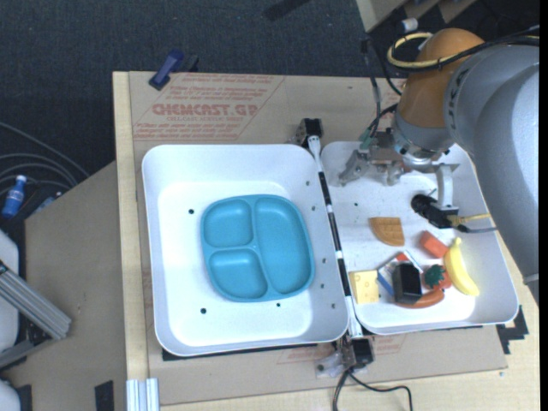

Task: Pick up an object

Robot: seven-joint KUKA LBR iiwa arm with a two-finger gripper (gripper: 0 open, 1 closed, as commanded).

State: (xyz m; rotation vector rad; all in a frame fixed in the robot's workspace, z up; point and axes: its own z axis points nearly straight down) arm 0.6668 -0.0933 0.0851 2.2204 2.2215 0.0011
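The grey arm (492, 118) fills the upper right of the frame, its gripper (377, 163) over the top of the right bin (479, 311); whether its jaws are open cannot be told. The blue divided plate (255, 247) sits mid-left. The banana (462, 268), toast slice (387, 229) and yellow block (366, 287) lie lower right, well apart from the jaws.

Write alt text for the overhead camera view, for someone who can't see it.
A grey robot arm with an orange band reaches into the right white bin, above a banana, a tan wedge and other small toys. The left white bin holds a blue divided plate.
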